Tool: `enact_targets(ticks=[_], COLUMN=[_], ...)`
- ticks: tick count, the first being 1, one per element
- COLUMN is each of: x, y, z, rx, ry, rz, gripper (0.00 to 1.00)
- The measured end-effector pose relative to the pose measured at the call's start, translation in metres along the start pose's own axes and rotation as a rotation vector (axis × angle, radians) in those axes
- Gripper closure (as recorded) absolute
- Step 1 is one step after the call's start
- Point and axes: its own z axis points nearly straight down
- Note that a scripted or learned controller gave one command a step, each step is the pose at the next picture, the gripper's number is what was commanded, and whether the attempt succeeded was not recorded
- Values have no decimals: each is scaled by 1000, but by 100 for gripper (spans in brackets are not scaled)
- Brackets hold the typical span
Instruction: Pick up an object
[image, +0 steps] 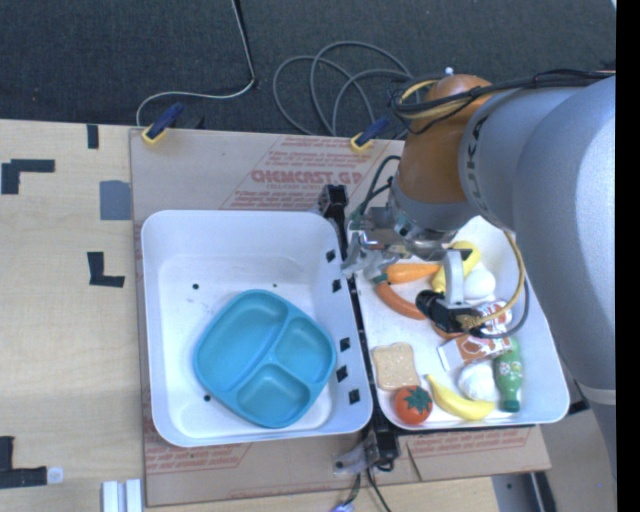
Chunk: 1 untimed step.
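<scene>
The gripper (372, 250) hangs low over the right bin (545, 340) beside a carrot (412, 271) (its jaws' spread I cannot tell).

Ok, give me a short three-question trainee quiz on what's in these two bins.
1. True or false: the blue plastic divided plate lies in the left white bin.
2. Which lies directly beside the yellow toy banana in the right white bin? A) red toy tomato B) purple toy grape C) metal spoon
3. Fill in: the slice of toy bread lies just above the ____.

Key: 1 true; 2 A; 3 tomato.
</scene>
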Motion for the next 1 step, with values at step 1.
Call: enact_targets(ticks=[1], x=[-41], y=[-31], z=[0], rx=[0], ry=[-1], rz=[4], gripper=[100])
